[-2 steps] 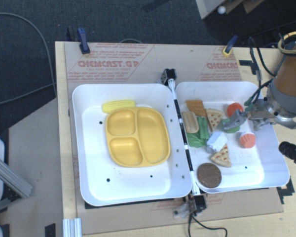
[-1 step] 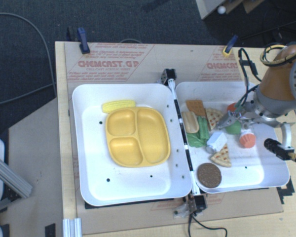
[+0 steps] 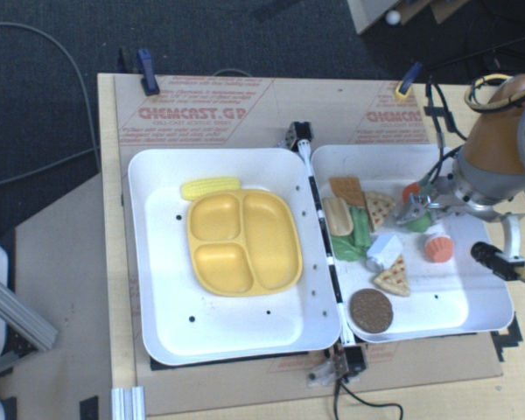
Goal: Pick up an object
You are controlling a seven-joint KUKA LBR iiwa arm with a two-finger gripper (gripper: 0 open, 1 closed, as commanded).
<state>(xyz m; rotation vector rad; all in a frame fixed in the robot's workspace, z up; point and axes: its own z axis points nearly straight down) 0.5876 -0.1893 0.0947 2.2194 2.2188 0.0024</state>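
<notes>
Inspector: Position of the end effector?

Arm: My gripper (image 3: 417, 206) is low over the right bin (image 3: 481, 309), towards its 1 o'clock part. I reach in from 3 o'clock.

Inspector: Open, closed or gripping?

Arm: I cannot tell. The wrist housing hides the tip, and a red and green blur sits against it that I cannot identify.

Inspector: Candidate objects nearby?

Arm: An orange-red piece (image 3: 437, 249) lies near the gripper at its 5 o'clock, apart from it. A waffle square (image 3: 378, 206) lies just beside the gripper at 9 o'clock. A pale block (image 3: 385, 250) lies at 7 o'clock, and a cracker wedge (image 3: 392, 279) touches its 6 o'clock side. A brown round patty (image 3: 370, 310) sits at the bin's 7 o'clock corner.

Inspector: Along the bin's 9 o'clock wall?

Arm: A brown toast slice (image 3: 346, 187), a tan bun (image 3: 337, 217) and a green leafy piece (image 3: 354, 239), overlapping one another.

Inspector: Left bin?

Arm: The left bin (image 3: 157, 313) holds a yellow divided plate (image 3: 245, 239) at centre, with a corn cob (image 3: 210, 186) touching its 11 o'clock rim.
</notes>
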